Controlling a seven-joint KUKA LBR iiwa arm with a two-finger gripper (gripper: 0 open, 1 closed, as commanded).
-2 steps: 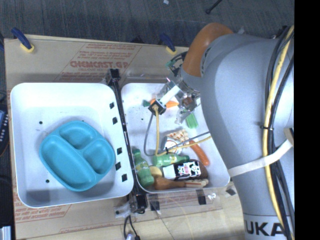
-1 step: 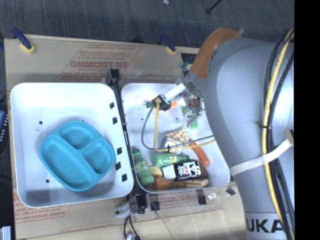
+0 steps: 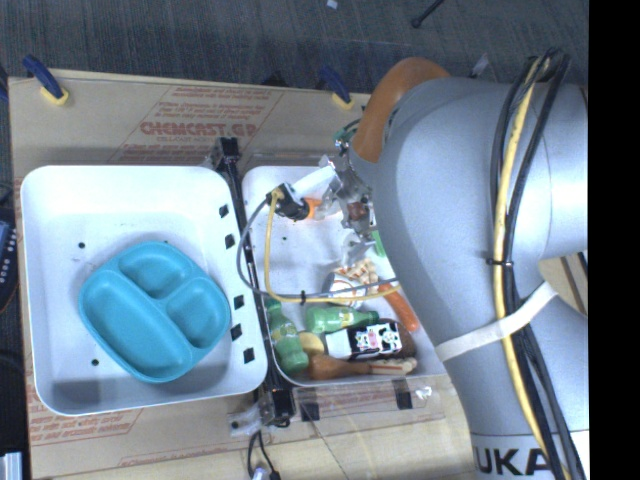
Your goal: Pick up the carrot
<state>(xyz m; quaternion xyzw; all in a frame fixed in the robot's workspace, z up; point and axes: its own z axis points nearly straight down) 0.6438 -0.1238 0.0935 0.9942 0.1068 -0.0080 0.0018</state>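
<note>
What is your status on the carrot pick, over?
Gripper over right bin, far half. Carrot lies at arm's edge, partly hidden. Green bottle close beside it.

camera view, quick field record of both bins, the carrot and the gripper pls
left bin: holds a blue divided plate
right bin: cluttered at its near end
near-end items: green bottle, black and white box, brown wooden piece
carrot: likely the orange strip at the arm's edge, mostly hidden by the arm
gripper: over the far half of the right bin
held: nothing visibly in the gripper
</note>
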